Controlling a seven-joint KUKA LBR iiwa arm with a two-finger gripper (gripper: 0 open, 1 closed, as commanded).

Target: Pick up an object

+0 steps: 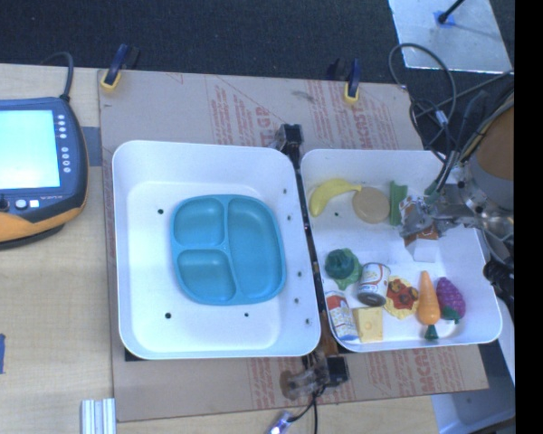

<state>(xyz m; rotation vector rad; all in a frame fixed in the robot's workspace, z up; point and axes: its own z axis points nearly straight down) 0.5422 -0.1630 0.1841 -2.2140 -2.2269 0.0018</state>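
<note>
Clamped at the near edge of the surface, between the two bins, a small black fitting point(309, 378) trails a cable toward the camera. Behind it, the right bin point(471, 337) holds the toy food. Along its near wall lie a small red-labelled bottle point(338, 318), a yellow cheese block point(369, 324), a pizza slice point(401, 297), an orange carrot point(427, 300) and a bunch of purple grapes point(450, 297) in the near right corner. Just behind the bottle sit a small can point(372, 276) and a green broccoli head point(341, 266). Toward the bin's far wall a yellow banana point(330, 193) lies near the far left corner, with a round tan cookie point(372, 204) beside it and a green piece point(397, 202) touching the cookie's right side. The claw point(423, 221) hangs low over the far right part of this bin, just right of the green piece; whether it is released or clenched cannot be told, since cables and metal parts blur together there. A white block point(423, 251) lies just nearer than the claw. The left bin point(140, 242) carries a blue divided plate point(227, 249) at its middle. At the surface's left edge rests a control pendant point(27, 165) with a lit screen.
</note>
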